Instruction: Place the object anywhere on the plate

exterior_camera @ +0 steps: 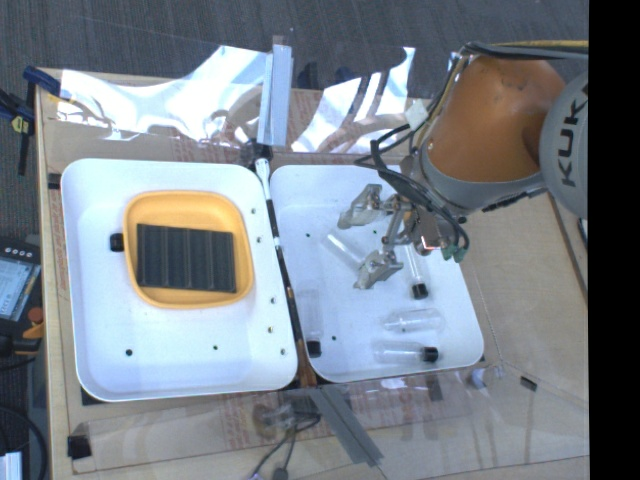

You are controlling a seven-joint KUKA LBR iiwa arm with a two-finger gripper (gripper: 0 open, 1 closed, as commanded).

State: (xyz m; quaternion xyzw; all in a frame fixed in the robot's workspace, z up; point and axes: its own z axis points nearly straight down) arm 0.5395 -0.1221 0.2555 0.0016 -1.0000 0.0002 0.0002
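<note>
While the gripper (pixel 365 238) hovers open, a vial (pixel 405 352) lies flat — cap rightward

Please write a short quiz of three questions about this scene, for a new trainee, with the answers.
1. True or false: the yellow plate lies in the left bin.
2. Which bin is the gripper above? A) left bin B) right bin
3. Fill in: the clear tubes lie in the ____ bin.

Key: 1 true. 2 B. 3 right.
</note>
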